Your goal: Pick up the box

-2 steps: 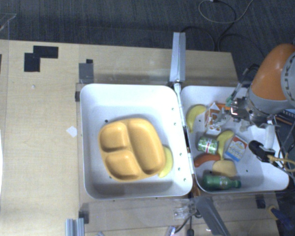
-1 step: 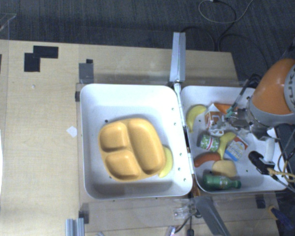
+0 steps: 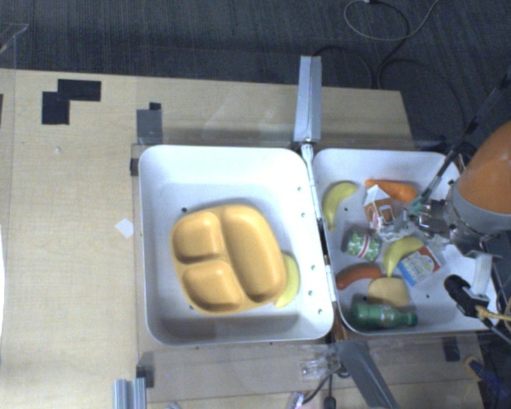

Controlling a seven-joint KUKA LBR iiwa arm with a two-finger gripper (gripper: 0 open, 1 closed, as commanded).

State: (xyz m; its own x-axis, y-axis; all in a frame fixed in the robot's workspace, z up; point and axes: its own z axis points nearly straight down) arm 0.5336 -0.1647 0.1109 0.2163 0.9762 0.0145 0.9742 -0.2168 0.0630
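While the arm [image 3: 494, 186] reaches in at right, the gripper [image 3: 419, 214] hangs low over the right bin [image 3: 434, 162], finger state can't tell. The box [image 3: 377, 208], white and red, lies just left of it, upper middle of that bin, among fruit and a can [image 3: 361, 244]. Left bin [image 3: 153, 254] has a yellow tray [image 3: 226, 256].

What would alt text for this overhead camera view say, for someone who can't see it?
A grey and orange robot arm reaches from the right over the right white bin, which is crowded with toy food: a small box, a banana, a carrot and a green bottle. The left white bin holds a yellow divided tray.
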